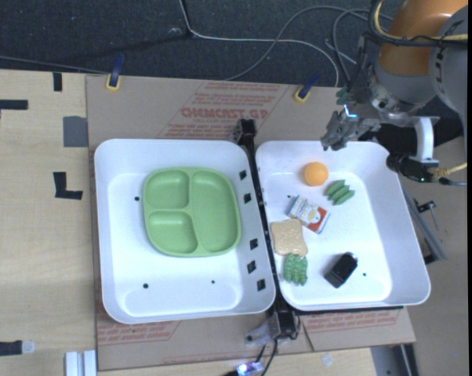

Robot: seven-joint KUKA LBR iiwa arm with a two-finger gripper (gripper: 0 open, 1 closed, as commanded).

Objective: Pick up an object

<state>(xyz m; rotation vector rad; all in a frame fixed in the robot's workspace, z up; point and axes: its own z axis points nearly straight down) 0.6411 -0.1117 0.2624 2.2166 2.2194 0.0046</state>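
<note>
The right bin (393,233) holds an orange ball (315,173), a green pea pod (339,192), a small white, blue and red packet (308,213), a tan slice of bread (288,237), a green bumpy vegetable (296,269) and a black block (341,269). My gripper (339,134) hangs over the bin's far rim, up and to the right of the orange ball, with nothing visible between its fingers. Whether the fingers are parted is unclear from this angle.
The left bin (114,233) holds a green divided plate (192,211). A black clip row (252,210) marks the seam between the bins. Cables (299,22) run behind, and the arm's grey body (416,61) fills the upper right.
</note>
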